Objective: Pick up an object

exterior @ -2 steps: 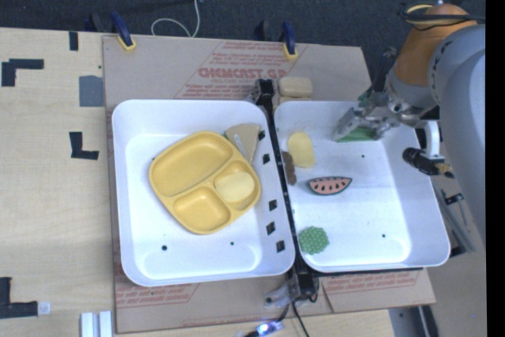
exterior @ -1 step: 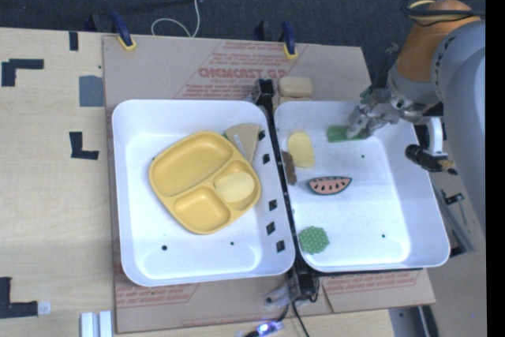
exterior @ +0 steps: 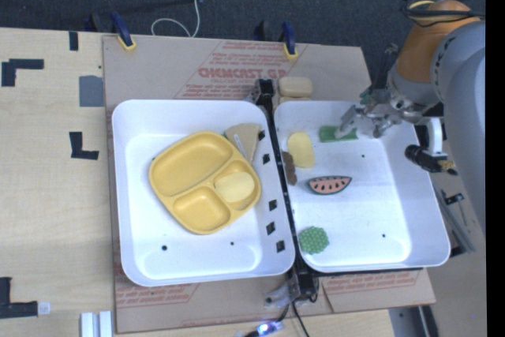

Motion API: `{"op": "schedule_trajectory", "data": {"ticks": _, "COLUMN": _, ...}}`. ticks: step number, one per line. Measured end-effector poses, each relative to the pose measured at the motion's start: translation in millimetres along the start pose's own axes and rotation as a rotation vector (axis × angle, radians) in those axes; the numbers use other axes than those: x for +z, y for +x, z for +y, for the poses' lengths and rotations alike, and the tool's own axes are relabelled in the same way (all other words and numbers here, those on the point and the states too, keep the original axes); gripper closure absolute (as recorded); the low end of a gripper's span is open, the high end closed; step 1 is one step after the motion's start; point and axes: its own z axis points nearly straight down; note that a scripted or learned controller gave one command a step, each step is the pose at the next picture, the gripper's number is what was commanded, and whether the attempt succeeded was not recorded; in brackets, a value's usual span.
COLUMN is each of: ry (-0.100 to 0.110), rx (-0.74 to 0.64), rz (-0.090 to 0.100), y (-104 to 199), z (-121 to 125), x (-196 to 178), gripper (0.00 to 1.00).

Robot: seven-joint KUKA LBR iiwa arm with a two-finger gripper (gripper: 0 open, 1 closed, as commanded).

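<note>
In the right bin [exterior: 410,242] lie a flat green piece [exterior: 330,135], a pale yellow lump [exterior: 300,149], a watermelon slice [exterior: 329,185] and a round green knobbly ball [exterior: 313,239]. My gripper [exterior: 363,127] hangs over the bin's back right part, just right of the green piece, and its two fingers stand apart, so it is open. Nothing shows between the fingers. The grey arm with its orange band [exterior: 434,12] comes in from the right.
The left bin [exterior: 130,249] holds a yellow divided plate [exterior: 205,181] and a tan wedge [exterior: 246,138] by the shared wall. A beige block [exterior: 295,87] lies on the cardboard behind the bins. A small brown piece [exterior: 289,168] rests by the divider.
</note>
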Motion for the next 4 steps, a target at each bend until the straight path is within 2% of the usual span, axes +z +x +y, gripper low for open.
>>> {"op": "schedule_trajectory", "data": {"ticks": 1, "ry": -0.009, "rx": 0.0, "rz": -0.002, "y": 55.5, "z": 2.7, "x": 4.5, "gripper": 0.0}}
{"op": "schedule_trajectory", "data": {"ticks": 2, "ry": -0.001, "rx": 0.0, "rz": -0.001, "y": 102.0, "z": 1.0, "x": 5.6, "gripper": 0.0}}
{"op": "schedule_trajectory", "data": {"ticks": 3, "ry": -0.005, "rx": 0.005, "rz": 0.003, "y": 104.6, "z": -51.9, "x": 7.8, "gripper": 0.0}}
{"op": "schedule_trajectory", "data": {"ticks": 4, "ry": -0.005, "rx": 0.008, "rz": 0.005, "y": 109.6, "z": -160.6, "x": 6.6, "gripper": 0.0}}
